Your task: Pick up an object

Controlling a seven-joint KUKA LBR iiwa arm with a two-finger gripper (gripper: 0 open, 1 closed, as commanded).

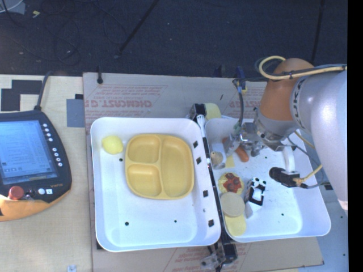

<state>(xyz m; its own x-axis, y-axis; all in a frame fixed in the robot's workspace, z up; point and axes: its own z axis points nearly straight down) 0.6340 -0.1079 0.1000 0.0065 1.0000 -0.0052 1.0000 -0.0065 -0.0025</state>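
overhead, the grey arm's gripper (pixel 245 143) hangs low over the right bin (pixel 295 220), just above a small orange piece (pixel 243 153); whether its jaws are spread or pressed together cannot be told. nearby lie a red-topped item (pixel 231 182), a tan disc (pixel 232 204) and a black-and-white toy (pixel 258 190). the left bin (pixel 147 225) holds a yellow divided plate (pixel 159 166) and a yellow ball (pixel 112 145).

In the right bin (pixel 317 220) I see a cluster of small things along its left side: a small orange-red piece (pixel 243 154) near the top, a round red-and-yellow item (pixel 231 182) below it, a pale tan disc (pixel 232 204) touching a yellow disc (pixel 236 225), and a black-and-white figure (pixel 257 190) just beside them. All lie flat.
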